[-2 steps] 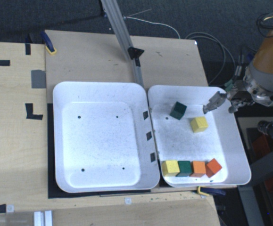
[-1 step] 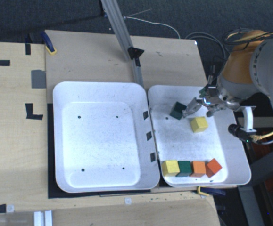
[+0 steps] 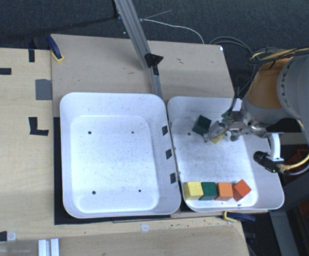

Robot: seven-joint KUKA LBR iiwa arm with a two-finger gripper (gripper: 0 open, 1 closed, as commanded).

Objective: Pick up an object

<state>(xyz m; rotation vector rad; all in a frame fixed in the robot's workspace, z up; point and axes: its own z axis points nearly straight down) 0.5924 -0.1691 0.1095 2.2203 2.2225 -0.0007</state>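
Table of pale wood carries two shallow white plastic bins side by side, and everything below is placed against the right-hand bin. To its left, touching along the shared rim, lies the larger left-hand bin. From its right side the grey arm with an orange band reaches in over its upper half. A slanted grey metal pole rises from just beyond its far left corner. The tool hangs over its upper middle, with something yellowish at its tip; whether it is clenched or released cannot be told. A dark green cube sits in its upper part, just to the left of the tool and close enough that contact cannot be judged. Along its near wall four small cubes stand in a row: yellow cube, green cube, orange cube, and a tilted red-orange cube at the right end.
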